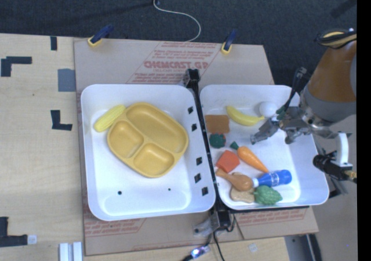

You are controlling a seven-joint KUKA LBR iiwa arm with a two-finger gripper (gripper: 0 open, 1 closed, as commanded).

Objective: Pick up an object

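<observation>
The right bin (301, 164) holds several toy foods. A yellow banana (243, 116) and a white ball (268, 108) lie at its back, with a brown block (217, 123) and a small green piece (217, 140) by the left wall. An orange carrot (253, 159), a red wedge (228, 161), a drumstick (237, 180), a blue bottle (273, 178) and green broccoli (266, 196) lie toward the front. My gripper (275, 134) hangs open over the bin's right half, just right of the banana and above the carrot, with nothing between its fingers.
In the left bin (95, 184) sit a yellow compartment plate (148, 138) and a corn cob (109, 118). A black divider (200, 138) runs between the bins. The grey arm (333, 89) comes in from the right over the right bin's edge.
</observation>
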